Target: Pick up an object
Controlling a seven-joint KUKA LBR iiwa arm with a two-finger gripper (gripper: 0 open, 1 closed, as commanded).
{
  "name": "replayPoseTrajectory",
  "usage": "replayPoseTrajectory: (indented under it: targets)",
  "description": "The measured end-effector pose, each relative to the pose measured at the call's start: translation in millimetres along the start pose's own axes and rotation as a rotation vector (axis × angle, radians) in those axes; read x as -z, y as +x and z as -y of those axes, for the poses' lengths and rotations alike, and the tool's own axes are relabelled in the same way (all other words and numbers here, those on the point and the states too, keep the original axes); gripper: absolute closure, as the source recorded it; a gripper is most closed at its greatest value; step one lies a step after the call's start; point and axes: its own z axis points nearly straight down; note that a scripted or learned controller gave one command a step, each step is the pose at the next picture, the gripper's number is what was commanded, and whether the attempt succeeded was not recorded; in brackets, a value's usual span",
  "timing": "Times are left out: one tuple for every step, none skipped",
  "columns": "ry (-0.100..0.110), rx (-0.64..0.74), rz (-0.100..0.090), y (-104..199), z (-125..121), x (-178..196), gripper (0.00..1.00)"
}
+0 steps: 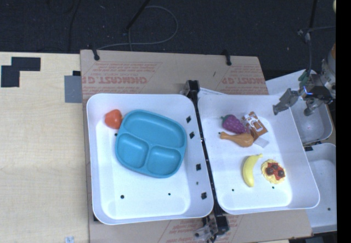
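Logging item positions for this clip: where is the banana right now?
The banana lies in the right bin, toward its front, just left of the small pizza and below the chicken leg.

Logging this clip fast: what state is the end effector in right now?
End effector: cannot be told; it sits at the right bin's upper right edge, nothing visibly held.

At the bench's right edge the gripper [299,100] shows as a small cluster of dull grey metal, angular and blocky, with slim grey fingers [282,102] sticking out from it. A tiny blue glint sits on the body. Thin dark cables trail upward above it. The detail is blurry.
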Motion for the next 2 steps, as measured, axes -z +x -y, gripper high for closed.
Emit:
replayPoseTrajectory:
  targets:
    - [-0.012, 0.002, 0.002, 0, -2, 8, 0.0]
    - [-0.008, 0.003, 0.002, -2, -4, -36, 0.0]
